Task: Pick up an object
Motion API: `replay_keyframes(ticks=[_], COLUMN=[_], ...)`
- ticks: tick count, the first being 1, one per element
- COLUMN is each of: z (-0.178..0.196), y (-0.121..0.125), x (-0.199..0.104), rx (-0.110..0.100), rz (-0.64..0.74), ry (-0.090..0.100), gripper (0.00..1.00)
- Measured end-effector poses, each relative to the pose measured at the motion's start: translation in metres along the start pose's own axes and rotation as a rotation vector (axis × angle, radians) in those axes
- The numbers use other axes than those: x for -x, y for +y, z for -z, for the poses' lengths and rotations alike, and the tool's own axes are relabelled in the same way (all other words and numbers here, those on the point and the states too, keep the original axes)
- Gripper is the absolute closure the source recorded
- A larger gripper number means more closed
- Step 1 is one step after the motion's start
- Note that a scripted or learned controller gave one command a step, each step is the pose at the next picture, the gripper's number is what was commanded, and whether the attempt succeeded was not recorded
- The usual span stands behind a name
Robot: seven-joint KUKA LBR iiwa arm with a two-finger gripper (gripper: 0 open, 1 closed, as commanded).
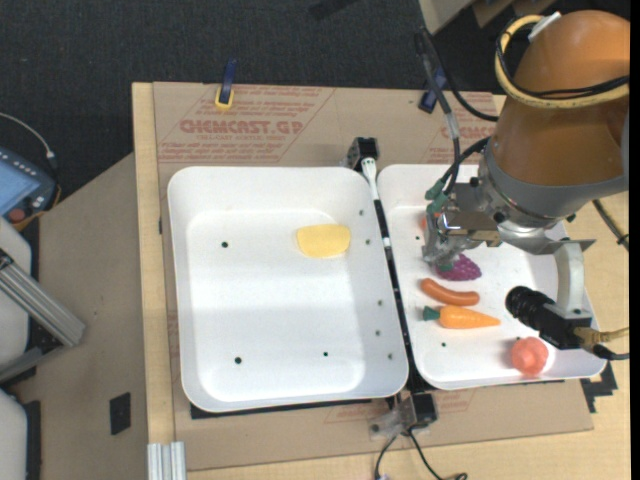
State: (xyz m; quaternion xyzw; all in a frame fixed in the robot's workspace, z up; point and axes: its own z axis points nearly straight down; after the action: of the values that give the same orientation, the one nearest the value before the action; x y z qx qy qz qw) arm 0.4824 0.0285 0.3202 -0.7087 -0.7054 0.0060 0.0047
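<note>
the brown cardboard-covered bench [300, 118] carries two shallow white plastic bins side by side, touching along their inner edges. a small blue and yellow clamp [227, 90] grips the bench's far edge, above the left bin [190, 268]; the right bin [470, 368] lies beside it.

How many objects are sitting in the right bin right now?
4 visible: a purple piece under the gripper, a sausage below it, a carrot beside that, and a pink ball near the front corner. The arm may hide others.

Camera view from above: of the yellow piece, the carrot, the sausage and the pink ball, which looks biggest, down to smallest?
1. Carrot, longest.
2. Sausage and yellow piece: similar length, though the yellow piece is broader, so unranked.
3. Pink ball, smallest.
</note>
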Motion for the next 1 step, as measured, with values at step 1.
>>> replay_keyframes(ticks=[1], z=[0.0623], y=[0.0253], x=[0.0174], rx=[0.024], rz=[0.002], ry=[0.001], gripper=[1.00])
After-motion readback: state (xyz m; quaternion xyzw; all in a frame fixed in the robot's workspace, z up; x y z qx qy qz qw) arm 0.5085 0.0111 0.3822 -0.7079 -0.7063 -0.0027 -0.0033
